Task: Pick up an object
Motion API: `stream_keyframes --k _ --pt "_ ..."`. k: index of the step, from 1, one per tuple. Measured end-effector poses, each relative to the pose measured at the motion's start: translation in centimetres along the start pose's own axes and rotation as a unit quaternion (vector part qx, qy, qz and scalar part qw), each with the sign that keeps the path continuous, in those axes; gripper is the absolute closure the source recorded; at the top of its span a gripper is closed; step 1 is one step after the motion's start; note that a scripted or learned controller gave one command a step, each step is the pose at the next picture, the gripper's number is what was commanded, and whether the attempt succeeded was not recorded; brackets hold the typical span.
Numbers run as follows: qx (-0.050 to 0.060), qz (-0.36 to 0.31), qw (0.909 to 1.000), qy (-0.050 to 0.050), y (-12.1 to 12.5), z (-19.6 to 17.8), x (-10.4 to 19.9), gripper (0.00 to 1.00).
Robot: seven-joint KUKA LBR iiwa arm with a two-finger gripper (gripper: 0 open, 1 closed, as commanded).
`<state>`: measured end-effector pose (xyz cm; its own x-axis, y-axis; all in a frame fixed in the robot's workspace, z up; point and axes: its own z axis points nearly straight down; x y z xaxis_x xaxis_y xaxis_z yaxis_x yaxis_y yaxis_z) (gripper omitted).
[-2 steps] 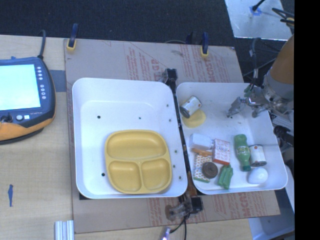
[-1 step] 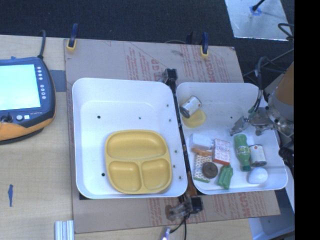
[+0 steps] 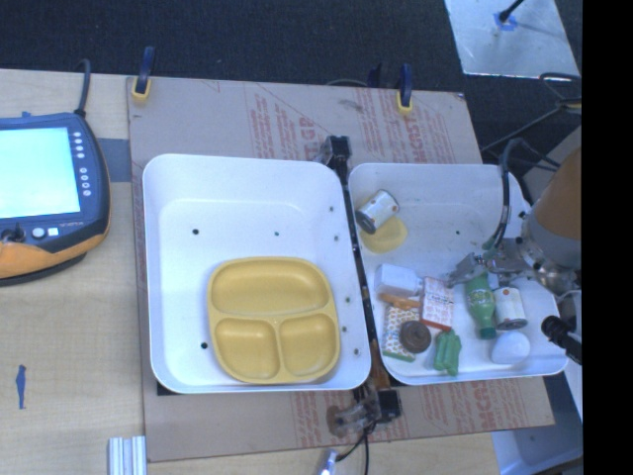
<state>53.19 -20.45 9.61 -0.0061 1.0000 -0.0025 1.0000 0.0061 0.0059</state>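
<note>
- Nearest the camera, along the right bin's [image 3: 435, 181] lower edge, lie a small green bottle [image 3: 446, 352], a dark round lid [image 3: 415, 337] and a white ball [image 3: 510, 347].
- Clutter fills the right bin's 6 o'clock half: a white packet [image 3: 399, 278], a red-and-white card [image 3: 437, 303], a taller green bottle [image 3: 481, 305] and a white tub with a red label [image 3: 510, 307]. At 11 o'clock a silver can [image 3: 377, 209] rests on a yellow disc [image 3: 388, 234].
- Left bin [image 3: 163, 265] holds a yellow divided tray [image 3: 274, 318], sitting toward 5 o'clock.
- The gripper [image 3: 482, 261] reaches in from 3 o'clock and sits just above the taller green bottle's cap; metal parts blur together there, so I cannot tell how the claw stands.
- Progress: nothing is visibly lifted; every item lies on the bin floor. Judging by position, the arm is at the approach, with the grasp and the lift both left to do.
- The taller green bottle looks the likely target. Its long axis runs roughly 12 to 6 o'clock, cap end toward 12, close beside the tub at 3 o'clock.
- That close neighbour may crowd the grasp.
</note>
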Motion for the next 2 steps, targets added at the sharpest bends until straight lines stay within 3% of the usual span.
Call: stream_keyframes --k 1,2 --pt "0.002 -0.003 1.0000 0.000 0.0 -1.0 0.0 1.00" --pt "0.004 0.000 1.0000 0.002 5.7 -6.8 7.0 1.00"
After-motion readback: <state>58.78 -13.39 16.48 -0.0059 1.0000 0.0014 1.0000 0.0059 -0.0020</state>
